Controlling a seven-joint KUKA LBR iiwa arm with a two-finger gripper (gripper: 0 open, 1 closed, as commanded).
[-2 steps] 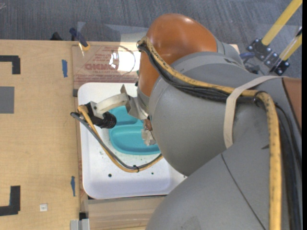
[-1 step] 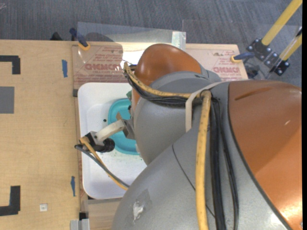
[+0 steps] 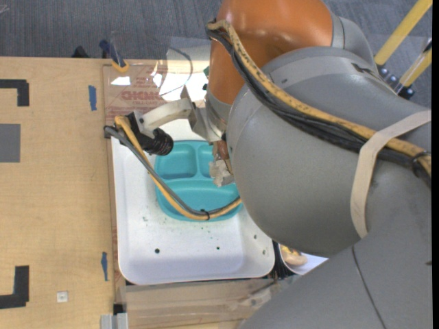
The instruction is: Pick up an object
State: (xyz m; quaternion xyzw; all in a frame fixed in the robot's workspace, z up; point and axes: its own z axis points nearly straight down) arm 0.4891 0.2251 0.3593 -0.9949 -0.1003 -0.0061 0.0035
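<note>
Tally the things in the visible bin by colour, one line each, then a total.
Teal: 1, a divided tray
Total: 1 in the white bin; the arm hides part of it.

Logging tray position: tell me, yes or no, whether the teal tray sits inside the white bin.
Yes, the teal tray lies on the floor of the white bin, partly under the arm.

The big grey KUKA arm with its orange band [image 3: 274, 19] comes in from the right and bends down low, hogging most of the shot. A black and yellow cable [image 3: 288, 101] runs along its body. Its two-finger gripper [image 3: 221, 172] sits tucked underneath, mostly hidden.
</note>
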